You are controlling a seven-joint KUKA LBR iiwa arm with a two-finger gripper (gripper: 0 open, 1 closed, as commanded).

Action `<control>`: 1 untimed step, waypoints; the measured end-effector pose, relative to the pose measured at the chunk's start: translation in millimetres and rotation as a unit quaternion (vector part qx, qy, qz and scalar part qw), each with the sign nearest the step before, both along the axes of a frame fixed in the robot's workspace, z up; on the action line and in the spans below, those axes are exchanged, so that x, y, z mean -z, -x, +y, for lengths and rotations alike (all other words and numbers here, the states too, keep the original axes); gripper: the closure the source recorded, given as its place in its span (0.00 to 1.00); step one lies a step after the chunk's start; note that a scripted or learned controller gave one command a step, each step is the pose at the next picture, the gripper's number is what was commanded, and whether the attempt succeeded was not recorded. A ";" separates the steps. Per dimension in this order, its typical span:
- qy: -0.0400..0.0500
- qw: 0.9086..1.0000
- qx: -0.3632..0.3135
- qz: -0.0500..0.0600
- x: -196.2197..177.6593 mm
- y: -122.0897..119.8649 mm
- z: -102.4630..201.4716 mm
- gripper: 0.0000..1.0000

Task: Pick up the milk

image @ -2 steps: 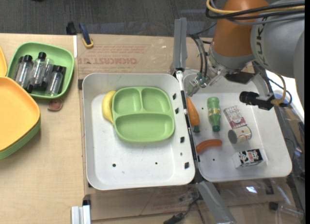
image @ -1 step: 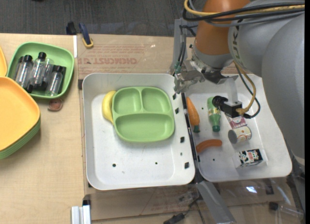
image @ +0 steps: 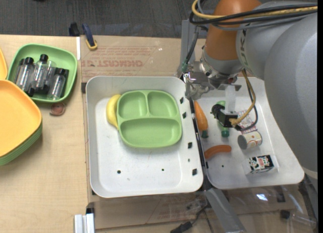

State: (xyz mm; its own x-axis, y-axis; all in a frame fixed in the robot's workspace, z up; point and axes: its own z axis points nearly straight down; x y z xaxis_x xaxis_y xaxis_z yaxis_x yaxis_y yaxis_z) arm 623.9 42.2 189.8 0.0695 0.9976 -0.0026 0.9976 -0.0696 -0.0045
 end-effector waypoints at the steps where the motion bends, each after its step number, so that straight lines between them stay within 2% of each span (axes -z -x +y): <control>1: 0.000 0.998 -0.070 -0.001 -4.7 -34.8 -31.0 1.00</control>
